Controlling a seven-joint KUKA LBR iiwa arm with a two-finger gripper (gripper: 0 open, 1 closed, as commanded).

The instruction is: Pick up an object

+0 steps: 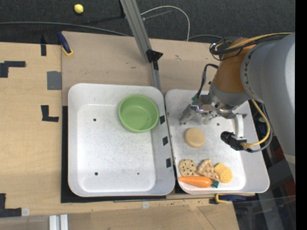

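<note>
In the right bin (254,176), my gripper (195,118) hovers with its fingers spread open and nothing between them. A round tan bun (194,138) lies just below the fingertips, apart from them. Along the bin's front edge lie a brown waffle cookie (187,167), an orange carrot (195,181), a pale lattice-shaped piece (206,167) and a yellow corn piece (223,173). A green bowl (138,113) sits upright in the left bin (86,143), near its back right corner.
A slanted metal pole (139,25) ends at the back wall between the two bins. The grey arm with its orange band (230,75) and black cable fitting (232,140) covers the right bin's right side.
</note>
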